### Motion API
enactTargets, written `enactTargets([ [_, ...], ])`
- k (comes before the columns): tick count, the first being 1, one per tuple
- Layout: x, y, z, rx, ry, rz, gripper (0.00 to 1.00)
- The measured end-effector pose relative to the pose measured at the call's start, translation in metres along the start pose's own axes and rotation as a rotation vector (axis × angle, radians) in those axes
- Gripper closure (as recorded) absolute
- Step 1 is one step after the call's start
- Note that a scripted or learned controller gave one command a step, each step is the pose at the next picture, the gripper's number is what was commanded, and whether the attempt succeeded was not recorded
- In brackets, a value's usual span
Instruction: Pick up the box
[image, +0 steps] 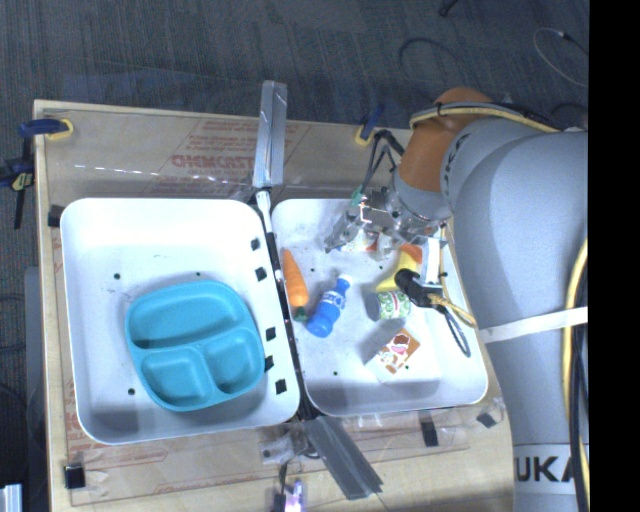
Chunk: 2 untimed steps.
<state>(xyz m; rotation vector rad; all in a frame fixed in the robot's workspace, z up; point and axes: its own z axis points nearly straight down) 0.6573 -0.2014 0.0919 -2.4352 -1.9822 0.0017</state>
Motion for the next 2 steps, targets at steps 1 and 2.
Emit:
enactTargets([
  [1,0.0081,-0.0302,-0.0073,0.002,-0.001,0.053,0.00],
  [2,0.0080,-0.0302,-0.0073,0.002,-0.001,0.053,0.00],
])
